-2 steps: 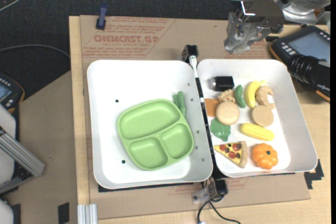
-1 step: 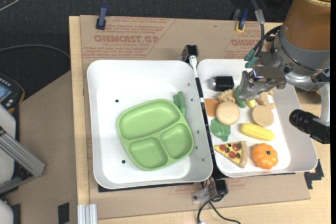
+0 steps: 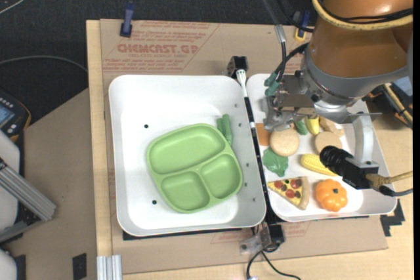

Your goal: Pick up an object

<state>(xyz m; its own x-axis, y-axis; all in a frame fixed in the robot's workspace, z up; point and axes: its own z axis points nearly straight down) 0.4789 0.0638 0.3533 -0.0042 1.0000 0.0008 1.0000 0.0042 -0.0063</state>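
Observation:
My gripper [image 3: 276, 116] hangs low over the back left part of the right bin [image 3: 371, 210], under the big orange wrist. Just below it lie a round beige cookie [image 3: 284, 142] and a small orange block [image 3: 263, 134]. Close by are a green leaf [image 3: 275, 162], a yellow corn cob [image 3: 313, 164], a pizza slice [image 3: 291, 191] and an orange pumpkin [image 3: 331, 195]. A pale bread piece [image 3: 328, 141] and small yellow and green bits [image 3: 307, 126] lie partly hidden under the wrist. I see nothing held in the gripper.
The left bin [image 3: 125, 141] holds a green divided plate [image 3: 193, 167] with a dark green pod [image 3: 226, 128] at its back right corner. A black divider bar [image 3: 250, 121] runs between the bins. Cardboard [image 3: 157, 46] lies behind them.

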